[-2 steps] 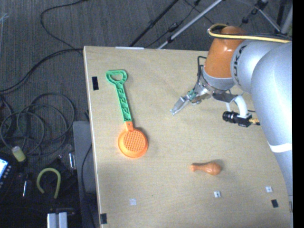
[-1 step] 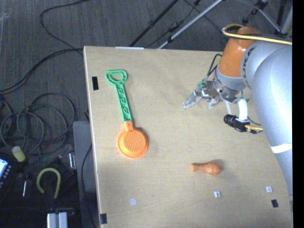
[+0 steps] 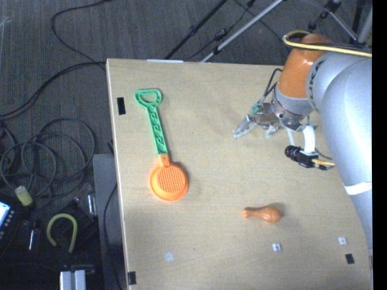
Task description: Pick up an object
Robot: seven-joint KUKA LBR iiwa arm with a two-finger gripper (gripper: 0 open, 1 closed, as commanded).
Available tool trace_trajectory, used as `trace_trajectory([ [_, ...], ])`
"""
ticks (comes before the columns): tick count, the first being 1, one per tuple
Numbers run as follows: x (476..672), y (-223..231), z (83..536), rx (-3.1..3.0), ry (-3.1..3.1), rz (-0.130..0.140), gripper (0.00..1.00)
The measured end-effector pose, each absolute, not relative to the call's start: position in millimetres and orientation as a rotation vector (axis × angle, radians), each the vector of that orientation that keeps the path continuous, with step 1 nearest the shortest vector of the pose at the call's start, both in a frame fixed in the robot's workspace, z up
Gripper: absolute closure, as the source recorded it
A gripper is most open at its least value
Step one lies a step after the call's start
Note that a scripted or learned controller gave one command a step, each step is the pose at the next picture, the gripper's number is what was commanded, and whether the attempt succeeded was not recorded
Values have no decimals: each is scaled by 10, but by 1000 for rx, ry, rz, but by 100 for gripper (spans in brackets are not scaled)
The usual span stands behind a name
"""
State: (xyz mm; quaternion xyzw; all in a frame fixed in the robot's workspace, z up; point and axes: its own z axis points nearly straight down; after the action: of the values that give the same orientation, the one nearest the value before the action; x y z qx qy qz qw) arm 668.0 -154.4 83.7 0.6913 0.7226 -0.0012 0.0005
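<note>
- Two things are lying on the worktop (image 3: 199,89): a green-handled strainer (image 3: 163,162) at left, an orange drumstick toy (image 3: 263,214) nearer the front.
- Claw (image 3: 254,125) is hovering with nothing between its spread fingers, well apart from both.
- Risk, I judge: descending here, it is closing on bare board.

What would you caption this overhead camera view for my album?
Robot arm's gripper poised above a bench with a green-handled orange strainer and an orange toy drumstick.

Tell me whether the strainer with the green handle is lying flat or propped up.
Lying flat. The strainer rests full length on the bench surface, orange head toward the near edge, green handle pointing away, nothing under it. The claw is well apart.
</note>
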Motion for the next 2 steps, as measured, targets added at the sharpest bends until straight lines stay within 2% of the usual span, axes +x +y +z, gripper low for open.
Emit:
trace_trajectory([
  [1,6683,-2064,1367,2096,2337,-4,0],
  [2,6687,-2229,843,1501,2759,-2,0],
])
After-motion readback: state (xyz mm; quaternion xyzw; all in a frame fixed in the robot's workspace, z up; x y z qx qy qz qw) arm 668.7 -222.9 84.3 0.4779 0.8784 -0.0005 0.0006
